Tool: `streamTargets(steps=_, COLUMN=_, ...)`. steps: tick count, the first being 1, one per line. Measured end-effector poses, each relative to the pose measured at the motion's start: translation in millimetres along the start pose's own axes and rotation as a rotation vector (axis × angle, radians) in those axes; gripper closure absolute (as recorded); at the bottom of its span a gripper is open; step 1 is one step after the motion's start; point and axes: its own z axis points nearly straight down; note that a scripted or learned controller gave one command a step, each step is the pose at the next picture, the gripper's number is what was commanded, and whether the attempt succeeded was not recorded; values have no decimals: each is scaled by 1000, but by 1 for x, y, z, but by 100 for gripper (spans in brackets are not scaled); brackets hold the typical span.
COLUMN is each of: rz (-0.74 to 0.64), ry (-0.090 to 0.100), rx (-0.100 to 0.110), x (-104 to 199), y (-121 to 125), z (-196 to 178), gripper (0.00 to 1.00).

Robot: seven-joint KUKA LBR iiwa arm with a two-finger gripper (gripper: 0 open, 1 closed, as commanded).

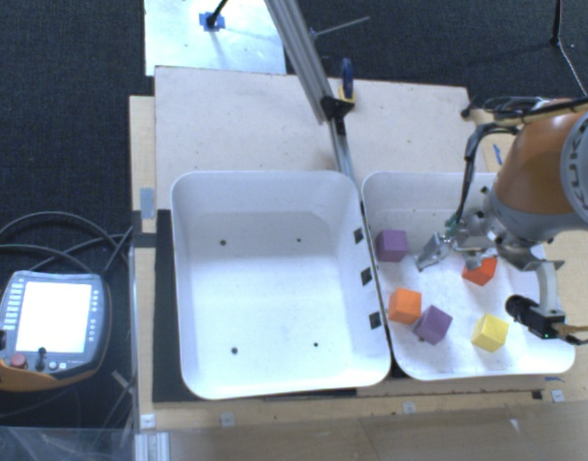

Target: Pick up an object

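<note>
The right bin holds several small cubes. A purple cube lies near its left wall, an orange cube and a second purple cube sit toward the front, and a yellow cube is at the front right. A red cube lies partly under the wrist. My gripper hangs low over the bin's middle, between the upper purple cube and the red cube, with nothing visibly held.
The left bin stands beside the right one, sharing a raised divider with black clips. A metal pole slants over the bench's back. A teach pendant lies off the bench at left.
</note>
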Motion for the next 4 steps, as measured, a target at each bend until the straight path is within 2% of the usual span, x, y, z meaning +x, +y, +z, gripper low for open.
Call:
streamTargets(steps=1, rz=0, ry=0, rx=-2, x=-1, y=-1, z=42, gripper=0)
streamTargets(steps=2, rz=0, ry=-1, rx=-4, x=-1, y=0, z=63, gripper=0)
streamTargets(steps=3, rz=-2, ry=-1, rx=-8, x=-1, y=1, z=51, gripper=100)
streamTargets(steps=4, rz=1, ry=-3, rx=-11, x=-9, y=-2, z=3, gripper=100)
